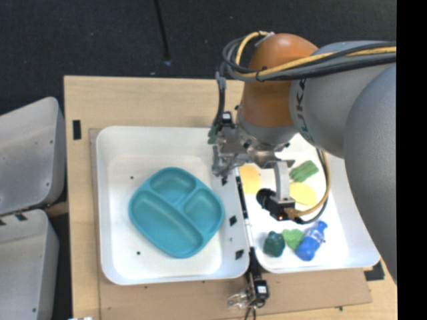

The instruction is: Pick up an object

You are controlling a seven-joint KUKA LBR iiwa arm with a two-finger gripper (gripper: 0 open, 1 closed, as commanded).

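My gripper (224, 164) hangs under the orange wrist band, low over the rims where the two bins meet, near the back. Its tip is a dark cluster that the arm partly hides. Loose objects lie in the right bin (347, 245). These are a green piece (305, 171), a yellow piece (304, 194), a pale yellow patch (249, 177) just right of the gripper, a blue bottle (311, 241), a small light green thing (292, 236) and a dark teal lump (273, 245). Nothing shows between the gripper's tips.
A teal divided plate (176, 210) lies in the middle of the left bin (110, 179). The bulky grey arm covers the back and right of the right bin. Pale bench wood (133, 99) frames both bins.
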